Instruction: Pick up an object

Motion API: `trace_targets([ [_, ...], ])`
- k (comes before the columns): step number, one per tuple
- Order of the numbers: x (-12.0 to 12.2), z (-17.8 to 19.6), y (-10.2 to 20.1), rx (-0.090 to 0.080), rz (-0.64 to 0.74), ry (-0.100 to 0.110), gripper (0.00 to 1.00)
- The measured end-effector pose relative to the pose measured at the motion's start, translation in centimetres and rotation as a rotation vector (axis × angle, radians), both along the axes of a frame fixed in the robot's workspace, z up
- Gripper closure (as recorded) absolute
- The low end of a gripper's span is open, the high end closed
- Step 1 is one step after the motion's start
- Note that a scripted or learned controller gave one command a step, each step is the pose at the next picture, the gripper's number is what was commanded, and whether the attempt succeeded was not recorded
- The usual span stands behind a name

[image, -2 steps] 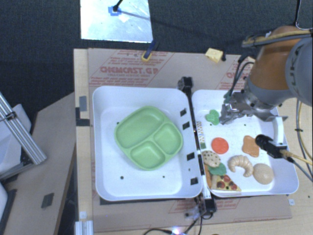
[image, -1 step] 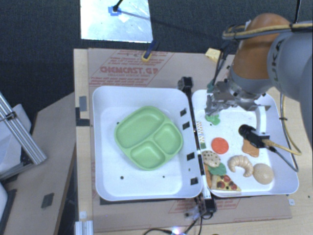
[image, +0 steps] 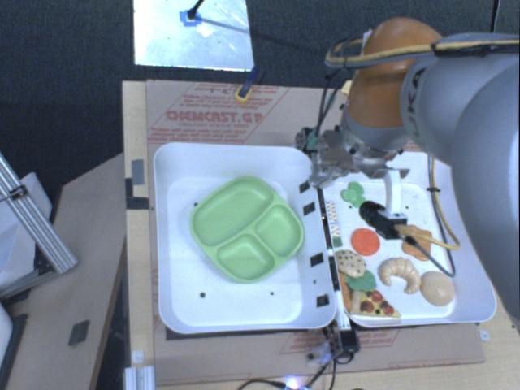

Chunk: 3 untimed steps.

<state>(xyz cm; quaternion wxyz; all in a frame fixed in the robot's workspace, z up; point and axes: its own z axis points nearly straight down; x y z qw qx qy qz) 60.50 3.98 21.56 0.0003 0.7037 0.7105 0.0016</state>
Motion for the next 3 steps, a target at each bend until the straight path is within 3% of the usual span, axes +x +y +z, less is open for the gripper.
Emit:
trace_targets([
  [1, 0.2, 2.0, 1.4, -0.001, -0.003, -0.001, 1.0],
  [2, -0.6, 0.7, 0.8, -0.002, -0.009, 0.002, 1.0],
  [3, 0.2, 1.4, 2.3, -0.001, -0.004, 0.0, 1.0],
])
